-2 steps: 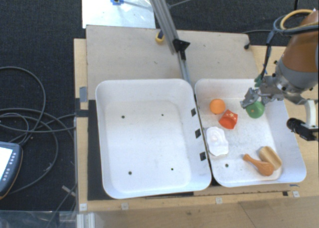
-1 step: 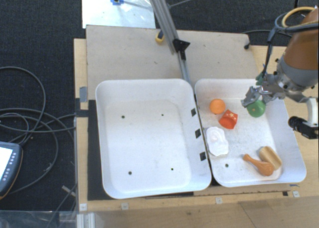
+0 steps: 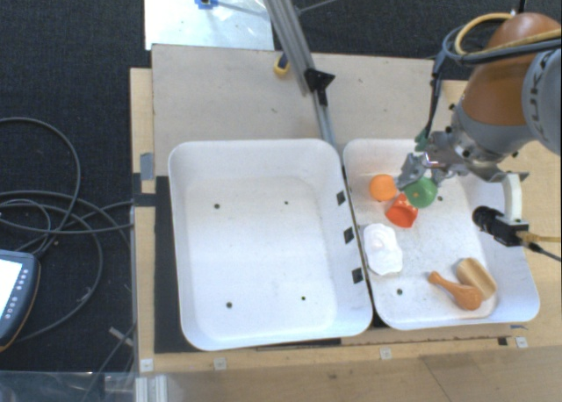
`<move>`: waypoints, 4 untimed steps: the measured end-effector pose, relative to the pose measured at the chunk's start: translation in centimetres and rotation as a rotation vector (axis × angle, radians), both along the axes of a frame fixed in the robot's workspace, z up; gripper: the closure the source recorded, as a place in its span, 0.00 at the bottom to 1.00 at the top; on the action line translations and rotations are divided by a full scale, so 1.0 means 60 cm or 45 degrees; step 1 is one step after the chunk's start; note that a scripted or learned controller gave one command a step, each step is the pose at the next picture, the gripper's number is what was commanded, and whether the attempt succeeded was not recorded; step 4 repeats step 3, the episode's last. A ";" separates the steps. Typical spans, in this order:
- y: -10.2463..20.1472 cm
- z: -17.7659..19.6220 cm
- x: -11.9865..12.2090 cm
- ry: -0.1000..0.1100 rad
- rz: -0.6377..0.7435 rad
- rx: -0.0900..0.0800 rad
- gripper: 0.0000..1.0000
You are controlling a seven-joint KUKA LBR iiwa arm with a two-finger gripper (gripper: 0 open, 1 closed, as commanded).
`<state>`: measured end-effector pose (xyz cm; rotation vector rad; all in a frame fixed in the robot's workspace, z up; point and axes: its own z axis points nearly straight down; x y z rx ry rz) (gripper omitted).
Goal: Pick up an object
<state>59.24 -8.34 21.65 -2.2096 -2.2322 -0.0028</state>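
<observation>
The right bin (image 3: 518, 304) holds several small objects. An orange ball (image 3: 381, 187) lies near its upper left, a green round piece (image 3: 425, 193) sits just right of it, and a red-orange piece (image 3: 401, 213) lies below them. A white lump (image 3: 383, 249) rests by the bin's left wall. An orange drumstick-shaped toy (image 3: 454, 290) and a tan block (image 3: 476, 275) lie at the lower right. My gripper (image 3: 413, 173) hangs low over the gap between the orange ball and the green piece, partly covering the green piece's top edge.
The left bin (image 3: 189, 216) stands beside the right one, and the two share a middle wall (image 3: 351, 242). A slanted metal pole (image 3: 294, 32) rises behind the bins. A black cable part (image 3: 496, 225) hangs off the arm over the right bin.
</observation>
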 end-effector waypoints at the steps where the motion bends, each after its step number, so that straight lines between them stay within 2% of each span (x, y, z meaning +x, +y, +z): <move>1: 0.085 -0.007 0.015 -0.001 0.001 0.000 1.00; 2: 0.184 0.012 0.031 -0.003 0.002 0.001 1.00; 3: 0.269 0.006 0.035 -0.001 0.000 0.001 1.00; 4: 0.269 0.006 0.035 -0.001 0.000 0.001 1.00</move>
